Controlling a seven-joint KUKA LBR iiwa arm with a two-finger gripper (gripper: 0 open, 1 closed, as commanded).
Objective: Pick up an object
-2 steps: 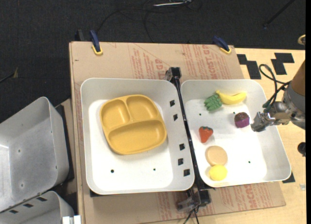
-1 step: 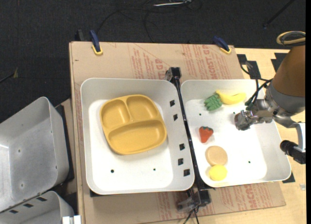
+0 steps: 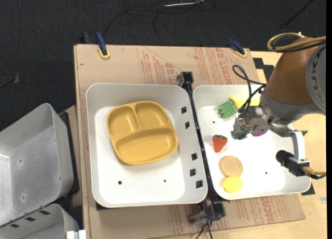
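My gripper (image 3: 241,128) hangs low over the middle of the right bin (image 3: 270,181), reaching in from the right. A purple thing (image 3: 258,132) peeks out just right of the gripper, partly hidden by it. A red strawberry (image 3: 220,142) lies a little to the gripper's lower left. A green toy (image 3: 226,109) and a small yellow piece (image 3: 236,101) sit just above the gripper. Nearer the front lie a tan round disc (image 3: 231,166) and a yellow lemon-like ball (image 3: 232,183).
The left bin (image 3: 104,181) holds a yellow divided plate (image 3: 142,132). A black rail (image 3: 194,134) with clips runs between the bins. A grey metal container (image 3: 31,160) stands off the bench at the left. The right bin's lower right floor is bare.
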